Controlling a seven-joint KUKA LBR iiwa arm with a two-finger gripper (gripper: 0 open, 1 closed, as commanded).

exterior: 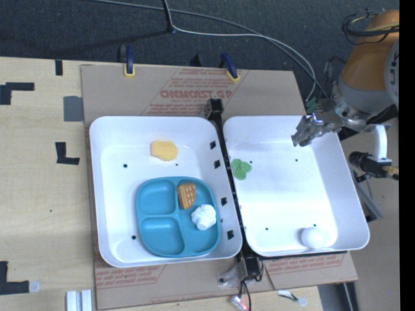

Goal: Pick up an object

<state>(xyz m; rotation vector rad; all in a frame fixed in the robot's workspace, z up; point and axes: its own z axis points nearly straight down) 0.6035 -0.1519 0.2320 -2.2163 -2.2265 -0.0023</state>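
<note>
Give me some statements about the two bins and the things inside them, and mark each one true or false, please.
1. The blue tray lies in the left bin. True.
2. The green item sits on the blue tray. False: it lies in the right bin, near the divider.
3. The pincer hovers at the right bin's far right corner. True.
4. The yellow item is in the right bin. False: it lies in the left bin, beyond the tray.
5. A white ball rests by the right bin's near edge. True.
</note>
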